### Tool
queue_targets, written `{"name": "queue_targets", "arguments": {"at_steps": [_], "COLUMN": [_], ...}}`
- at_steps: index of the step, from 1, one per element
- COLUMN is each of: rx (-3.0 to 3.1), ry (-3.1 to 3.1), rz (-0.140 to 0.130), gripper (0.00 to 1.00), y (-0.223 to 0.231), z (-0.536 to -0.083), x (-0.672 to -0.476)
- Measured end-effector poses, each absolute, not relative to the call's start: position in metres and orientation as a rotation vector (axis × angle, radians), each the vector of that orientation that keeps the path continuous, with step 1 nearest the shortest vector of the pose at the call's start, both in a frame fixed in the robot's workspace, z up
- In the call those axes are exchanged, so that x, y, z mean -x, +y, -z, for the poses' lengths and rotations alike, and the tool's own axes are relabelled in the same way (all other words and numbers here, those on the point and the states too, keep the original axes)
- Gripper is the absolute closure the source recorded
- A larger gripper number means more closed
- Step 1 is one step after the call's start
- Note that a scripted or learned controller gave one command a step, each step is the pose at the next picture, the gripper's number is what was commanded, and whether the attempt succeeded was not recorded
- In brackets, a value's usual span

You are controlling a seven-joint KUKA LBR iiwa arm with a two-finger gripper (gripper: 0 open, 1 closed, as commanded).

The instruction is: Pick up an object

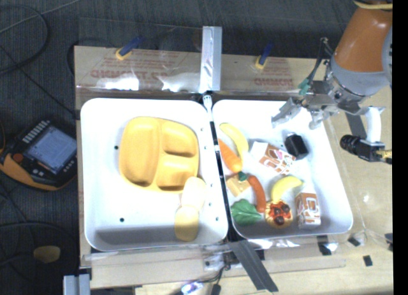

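The gripper hovers over the right bin, fingers spread, holding nothing. Just below lies a small black block: probably light, stiff, and best pinched across its short sides.

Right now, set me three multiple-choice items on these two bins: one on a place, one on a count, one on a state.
1. Where does the large yellow sectioned plastic tray lie?
A. left white bin
B. right white bin
C. on the carpet

2. How many yellow toy bananas lie in the right bin?
A. none
B. two
C. five

3. How do the tool fingers stand?
A. shut on a banana
B. spread apart, holding nothing
C. shut on the tray

Key: 1 A, the tray fills the left bin's middle. 2 B, one banana near the divider, another lower right. 3 B, nothing sits between the spread fingers.
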State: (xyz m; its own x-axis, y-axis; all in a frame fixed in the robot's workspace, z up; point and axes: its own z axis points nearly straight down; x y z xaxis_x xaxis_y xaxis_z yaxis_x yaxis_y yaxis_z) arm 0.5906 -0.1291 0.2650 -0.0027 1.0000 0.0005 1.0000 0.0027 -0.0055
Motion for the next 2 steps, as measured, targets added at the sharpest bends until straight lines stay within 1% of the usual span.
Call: {"name": "queue_targets", "arguments": {"at_steps": [1,2], "rx": [2.260,2.542], "ry": [-2.178,-1.840], "rz": [-0.004,-0.009], "gripper": [0.00,0.00], "y": [-0.131,-0.140], "z": [-0.092,-0.124], "x": [-0.601,-0.612]}}
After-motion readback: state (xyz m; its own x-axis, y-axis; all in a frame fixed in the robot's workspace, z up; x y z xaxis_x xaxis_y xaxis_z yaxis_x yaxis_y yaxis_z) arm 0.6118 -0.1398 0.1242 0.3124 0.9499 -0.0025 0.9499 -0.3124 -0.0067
